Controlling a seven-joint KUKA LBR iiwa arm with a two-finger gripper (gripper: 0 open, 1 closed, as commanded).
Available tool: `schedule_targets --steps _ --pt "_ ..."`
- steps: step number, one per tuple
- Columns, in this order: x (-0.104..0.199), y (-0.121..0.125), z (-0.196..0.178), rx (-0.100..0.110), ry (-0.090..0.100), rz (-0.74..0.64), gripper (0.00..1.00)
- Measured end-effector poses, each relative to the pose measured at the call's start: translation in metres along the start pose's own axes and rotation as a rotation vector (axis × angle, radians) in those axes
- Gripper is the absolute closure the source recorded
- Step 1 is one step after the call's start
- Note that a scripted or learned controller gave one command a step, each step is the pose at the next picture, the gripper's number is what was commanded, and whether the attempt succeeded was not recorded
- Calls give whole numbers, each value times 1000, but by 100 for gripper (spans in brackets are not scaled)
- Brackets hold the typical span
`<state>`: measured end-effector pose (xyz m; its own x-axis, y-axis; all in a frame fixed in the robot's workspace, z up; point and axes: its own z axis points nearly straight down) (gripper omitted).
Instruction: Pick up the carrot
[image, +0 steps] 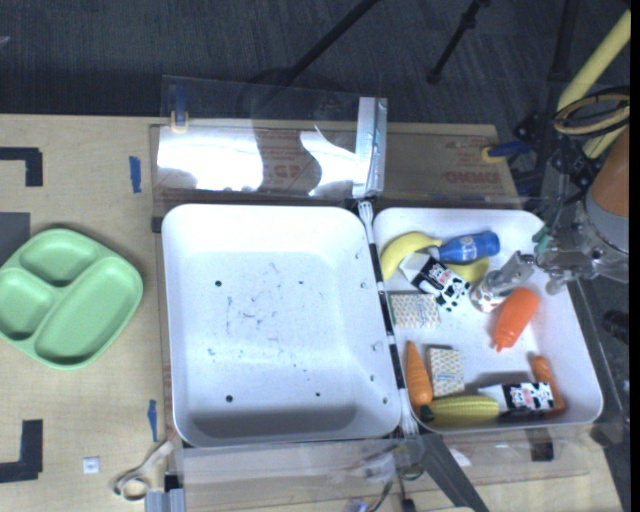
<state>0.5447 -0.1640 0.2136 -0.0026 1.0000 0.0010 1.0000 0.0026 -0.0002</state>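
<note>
Carrot (515, 317) lies just below tool (522, 268); tool's grip state unclear.

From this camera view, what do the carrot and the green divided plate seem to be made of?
The carrot looks like moulded plastic, a toy: uniform bright orange, smooth, with a slight sheen. It could also be rubber. The green divided plate looks like plastic too: one even pale green colour, rounded moulded compartments, a soft matte-to-satin finish.

Grey metal claw (548, 262), orange band
</note>
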Motion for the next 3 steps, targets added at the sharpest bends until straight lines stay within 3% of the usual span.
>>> schedule_targets --steps 1,2,3 --pt "0 1 -10 -3 0 0 100" --pt "-30 -37 -56 -2 -2 230 100" --pt "-44 -18 -145 -2 -2 358 100"
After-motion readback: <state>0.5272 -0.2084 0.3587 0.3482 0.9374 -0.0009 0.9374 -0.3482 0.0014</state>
